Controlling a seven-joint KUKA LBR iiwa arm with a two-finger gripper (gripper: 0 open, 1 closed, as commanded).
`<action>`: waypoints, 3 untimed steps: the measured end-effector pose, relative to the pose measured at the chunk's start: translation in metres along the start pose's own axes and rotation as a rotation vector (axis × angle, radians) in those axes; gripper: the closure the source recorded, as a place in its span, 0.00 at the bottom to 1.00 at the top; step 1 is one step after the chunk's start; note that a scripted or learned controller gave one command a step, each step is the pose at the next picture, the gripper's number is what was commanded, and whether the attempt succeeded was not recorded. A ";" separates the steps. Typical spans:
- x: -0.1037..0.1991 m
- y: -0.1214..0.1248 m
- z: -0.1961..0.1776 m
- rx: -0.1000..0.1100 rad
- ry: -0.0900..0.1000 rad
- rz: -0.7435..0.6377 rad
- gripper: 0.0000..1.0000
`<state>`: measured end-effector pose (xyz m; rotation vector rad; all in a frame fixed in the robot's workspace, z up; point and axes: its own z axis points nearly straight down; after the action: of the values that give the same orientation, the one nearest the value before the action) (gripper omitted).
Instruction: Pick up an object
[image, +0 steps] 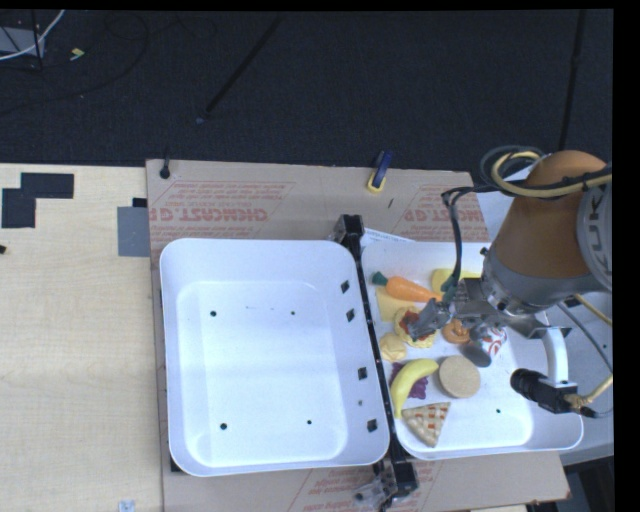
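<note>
Arm (545, 235) bent over right bin (500, 425), hand (437, 318) low among toy food.

A single fixed camera looked down on the bench (70, 330) from above, at a slant rather than straight overhead, so the dark floor (300, 80) beyond the far edge filled the top of the view. It stood far enough back to take in both white bins whole: the left bin (185, 265) sat near the middle of the view and the right bin (520, 425) toward the right side. The arm (545, 235) entered from the right edge, its orange band large and close to the lens, hiding part of the right bin.
</note>
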<state>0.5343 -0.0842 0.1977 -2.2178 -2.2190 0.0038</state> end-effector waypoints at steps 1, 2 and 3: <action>-0.006 0.054 0.114 -0.001 -0.002 -0.004 0.00; -0.008 0.053 0.098 0.000 0.000 0.004 1.00; -0.008 0.070 0.069 -0.005 -0.001 0.000 1.00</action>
<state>0.6042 -0.0921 0.1285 -2.2211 -2.2221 -0.0006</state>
